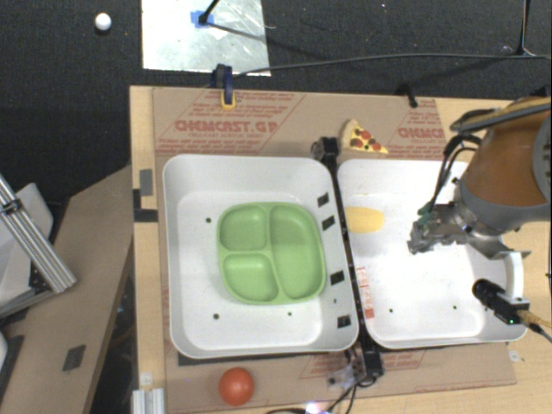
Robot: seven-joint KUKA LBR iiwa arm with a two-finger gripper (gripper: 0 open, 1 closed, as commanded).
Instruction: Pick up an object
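we see the grey arm's two-finger gripper (420, 235) low in the shallow white right bin (431, 317) | jaw state unclear | soft yellow oval object (364, 221) lies near, beyond its tips

The bench (285, 115) carried two white bins: the left bin (185, 231) and the right bin (431, 317). A toy pizza slice (363, 138) and a red-orange ball (235, 385) also lay on it.
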